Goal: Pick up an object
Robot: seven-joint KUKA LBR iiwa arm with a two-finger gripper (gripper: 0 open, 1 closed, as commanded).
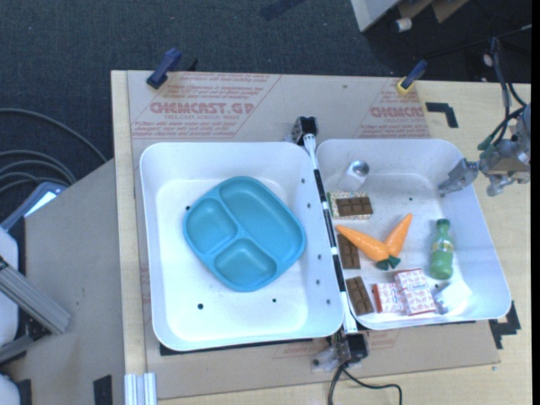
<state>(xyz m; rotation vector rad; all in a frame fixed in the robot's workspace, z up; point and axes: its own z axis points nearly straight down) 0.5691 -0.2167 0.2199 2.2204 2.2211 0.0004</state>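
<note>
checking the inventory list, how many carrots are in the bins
2, both in the right bin: one carrot lying near the divider, the other carrot slanting beside it, their green ends meeting. None seems hidden.

Reaching in from the right edge of the camera view, with little of the arm in sight. Gripper [474, 180] at upper right, pointing leftward and slightly down. Two grey fingers [456, 176] spread apart, one toward the left, the other lower and nearer the edge. Nothing between the jaws. Dark cables looping above the wrist.
</note>
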